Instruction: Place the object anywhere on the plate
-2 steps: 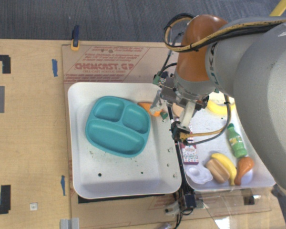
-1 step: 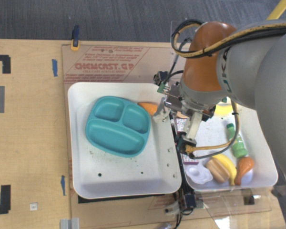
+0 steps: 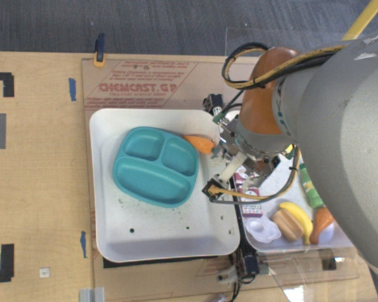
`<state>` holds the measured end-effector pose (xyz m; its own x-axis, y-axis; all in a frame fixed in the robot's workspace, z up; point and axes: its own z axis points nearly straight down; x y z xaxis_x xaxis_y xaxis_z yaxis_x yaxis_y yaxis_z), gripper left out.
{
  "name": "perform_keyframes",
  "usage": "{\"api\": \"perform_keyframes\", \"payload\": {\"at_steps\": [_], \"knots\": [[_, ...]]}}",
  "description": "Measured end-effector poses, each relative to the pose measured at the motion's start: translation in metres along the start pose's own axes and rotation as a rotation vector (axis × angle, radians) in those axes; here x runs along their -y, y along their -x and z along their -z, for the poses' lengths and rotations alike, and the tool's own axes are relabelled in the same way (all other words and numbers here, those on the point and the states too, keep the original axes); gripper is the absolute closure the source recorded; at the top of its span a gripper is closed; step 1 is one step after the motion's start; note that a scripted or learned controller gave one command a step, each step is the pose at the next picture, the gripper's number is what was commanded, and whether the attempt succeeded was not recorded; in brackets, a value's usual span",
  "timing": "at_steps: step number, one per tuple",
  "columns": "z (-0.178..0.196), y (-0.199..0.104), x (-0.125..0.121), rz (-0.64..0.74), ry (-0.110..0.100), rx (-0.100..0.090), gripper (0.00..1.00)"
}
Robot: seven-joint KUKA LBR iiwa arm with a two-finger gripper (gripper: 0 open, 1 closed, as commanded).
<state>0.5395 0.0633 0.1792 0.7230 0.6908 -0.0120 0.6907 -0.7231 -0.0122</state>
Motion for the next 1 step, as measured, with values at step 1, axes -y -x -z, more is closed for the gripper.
{"api": "perform_keyframes", "payload": {"at_steps": [1], "knots": [[0.0010,-0.0004,-0.0003,0.000,0.001,-0.002,0.00]]}}
